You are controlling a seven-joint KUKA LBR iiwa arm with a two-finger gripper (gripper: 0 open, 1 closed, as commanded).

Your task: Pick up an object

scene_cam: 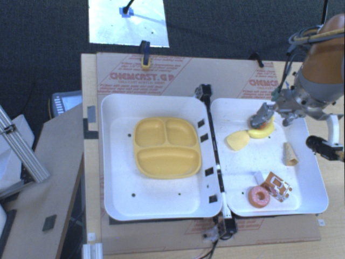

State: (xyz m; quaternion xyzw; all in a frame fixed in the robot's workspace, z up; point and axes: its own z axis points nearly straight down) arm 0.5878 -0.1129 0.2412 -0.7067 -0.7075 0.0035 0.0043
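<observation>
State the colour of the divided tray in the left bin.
Pale yellow, seen plainly in the camera view: the divided tray.

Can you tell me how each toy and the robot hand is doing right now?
Yellow tray: flat in left bin.
Banana: lying under the end effector.
Lemon piece: lying beside banana.
Ice cream cone: on its side.
Donut: flat.
Waffle: flat, beside donut.

The hand (pixel 262 117) hides part of the yellow banana (pixel 262 131); its grip is unclear.
</observation>
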